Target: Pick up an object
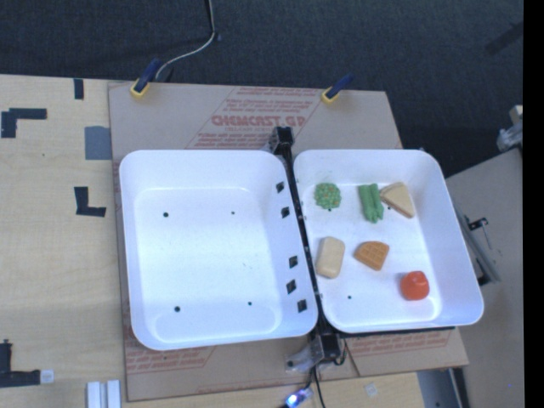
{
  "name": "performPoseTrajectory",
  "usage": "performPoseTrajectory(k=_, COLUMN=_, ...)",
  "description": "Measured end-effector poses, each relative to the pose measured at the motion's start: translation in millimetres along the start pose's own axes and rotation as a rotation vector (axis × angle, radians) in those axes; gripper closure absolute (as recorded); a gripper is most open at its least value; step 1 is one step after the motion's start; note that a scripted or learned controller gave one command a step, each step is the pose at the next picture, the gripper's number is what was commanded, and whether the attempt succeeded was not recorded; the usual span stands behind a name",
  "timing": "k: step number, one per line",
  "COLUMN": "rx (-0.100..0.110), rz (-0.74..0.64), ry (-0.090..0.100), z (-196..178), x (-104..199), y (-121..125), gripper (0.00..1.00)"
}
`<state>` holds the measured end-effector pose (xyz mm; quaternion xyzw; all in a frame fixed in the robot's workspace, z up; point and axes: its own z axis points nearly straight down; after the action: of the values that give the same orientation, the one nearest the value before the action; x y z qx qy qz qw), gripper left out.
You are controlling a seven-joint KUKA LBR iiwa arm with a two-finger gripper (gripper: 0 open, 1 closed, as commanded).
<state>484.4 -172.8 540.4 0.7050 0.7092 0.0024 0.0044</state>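
Jaw state: cannot be told. Six candidate objects lie in the right bin [459, 253]: a green knobbly ball [327, 196], a green pod [371, 202] just beside a tan wedge [398, 199], a beige block [331, 257] near an orange chunk [372, 254], and a red piece [415, 286] apart from the rest. The left bin [204, 253] adjoins it. Likely hazards: jaws closing on the pod may snag the wedge; the rounded ball and red piece may squirt free; the block lies close to the bin's left wall.
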Motion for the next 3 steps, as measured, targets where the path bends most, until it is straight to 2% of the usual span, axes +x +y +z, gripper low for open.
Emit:
performPoseTrajectory(k=1, rx=0.008, rz=0.005, ry=0.0, z=-5.0, x=-2.6, y=0.2, gripper=1.0)
performPoseTrajectory(k=2, rx=0.018, rz=0.011, ry=0.003, z=79.6, x=-53.2, y=-2.4, gripper=1.0)
performPoseTrajectory(k=3, rx=0.025, rz=0.005, ry=0.008, z=250.0, x=-48.6, y=28.7, gripper=1.0)
